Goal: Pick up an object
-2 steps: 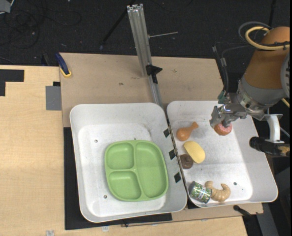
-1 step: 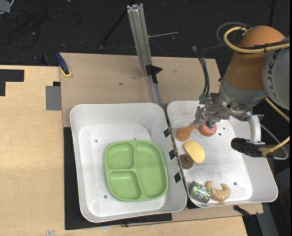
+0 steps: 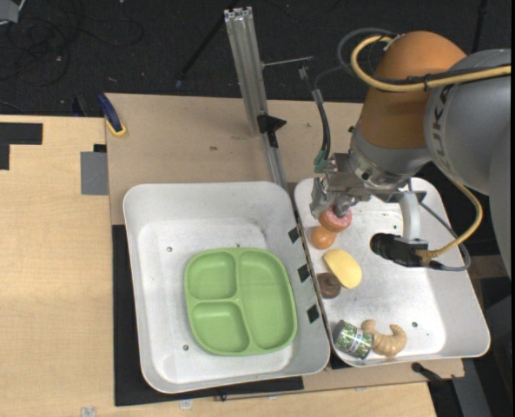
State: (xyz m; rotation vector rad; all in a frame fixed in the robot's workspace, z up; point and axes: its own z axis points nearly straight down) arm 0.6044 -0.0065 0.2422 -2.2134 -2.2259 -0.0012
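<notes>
KUKA arm reaches in from the right, its end effector [image 3: 334, 200] low over the far-left corner of the right bin [image 3: 448, 320], directly above a pink, donut-like toy [image 3: 333, 218] that sits against an orange, round piece [image 3: 326, 237]. Whether the fingers are spread or closed cannot be told from this angle (wrist hardware and cables mask them), and nothing shows clearly between them, so no hold can be claimed.

Risks, as judged from here: the pink toy lies close to the bin's wall and touches the orange piece, so a descent slightly off-centre could land a finger on the neighbour or the rim, pushing both aside instead of closing on one. A round, smooth shape may also squirt out under a pinch. The yellow lemon-shaped toy [image 3: 343, 268] and a small brown piece [image 3: 328, 285] sit just beside, towards the camera, and could get nudged.

Orientation: the pink toy looks roughly round from above, w/ no clear long axis or pointing direction; approx. flat on the bin floor. The lemon shape, by contrast, runs diagonally, far-left to near-right.

Elsewhere: a green can [image 3: 354, 340] and a tan croissant-like toy [image 3: 387, 337] lie at the near edge; a green divided plate [image 3: 240, 302] occupies the left bin [image 3: 153, 233] on the counter [image 3: 49, 259].
</notes>
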